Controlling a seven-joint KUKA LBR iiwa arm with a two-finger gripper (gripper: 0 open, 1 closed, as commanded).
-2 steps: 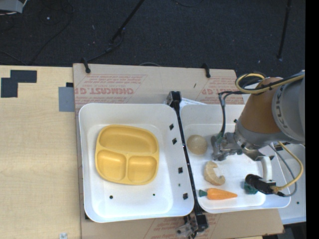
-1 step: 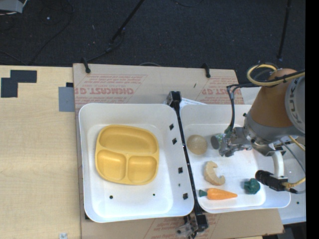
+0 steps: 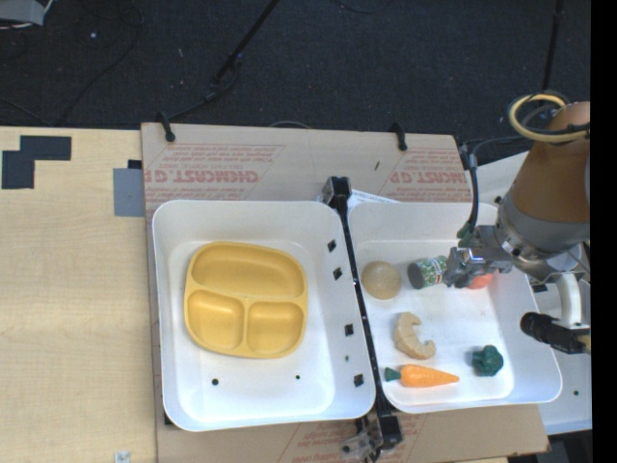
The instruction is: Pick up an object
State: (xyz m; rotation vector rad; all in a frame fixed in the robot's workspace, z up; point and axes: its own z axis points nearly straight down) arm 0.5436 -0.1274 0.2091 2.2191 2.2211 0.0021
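- The gripper point(image 3: 469, 266) sits low in the right bin point(image 3: 525, 379), beside a dark grey-green bottle point(image 3: 427, 272) lying on its side.
- I cannot tell how its fingers are set.
- An orange-red object point(image 3: 482, 280) peeks out just beneath it.
- To grasp well, I would centre over the bottle, straddling it squarely, keeping off the round tan ball point(image 3: 382, 280).
- The croissant point(image 3: 413, 336), carrot point(image 3: 427, 377) and green piece point(image 3: 488, 360) lie nearer the front.

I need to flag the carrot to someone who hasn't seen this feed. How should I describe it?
Start at the right-hand white bin of the two. Along its near edge, below the pale croissant-shaped piece and left of the dark green lump, lies the carrot. It is the only orange, tapered thing there, with a green stub at its left end.
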